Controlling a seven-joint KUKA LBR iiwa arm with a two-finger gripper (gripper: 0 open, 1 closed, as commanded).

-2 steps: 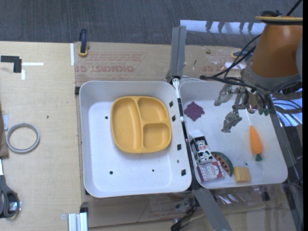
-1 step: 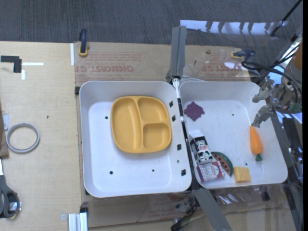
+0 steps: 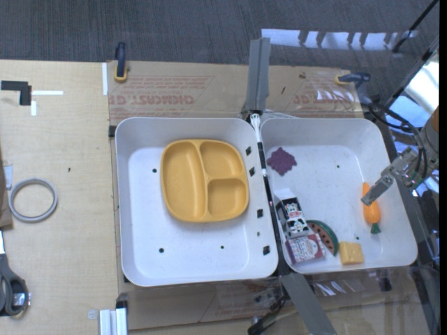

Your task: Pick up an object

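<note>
The right bin (image 3: 328,135) holds a purple grape bunch (image 3: 281,160), a small printed carton (image 3: 290,215), a red-and-white packet (image 3: 304,248), a watermelon slice (image 3: 327,234), a yellow block (image 3: 351,254) and an orange carrot (image 3: 371,210). My gripper (image 3: 370,197) reaches in from the right over the bin's right side. Its tip is right at the upper end of the carrot, partly covering it. I see nothing lifted off the bin floor.
A yellow divided plate (image 3: 204,180) lies in the left bin (image 3: 140,257). A grey tape ring (image 3: 31,199) and scissors (image 3: 10,292) rest on the wooden bench at the left. A grey divider post (image 3: 258,75) stands between the bins at the back.
</note>
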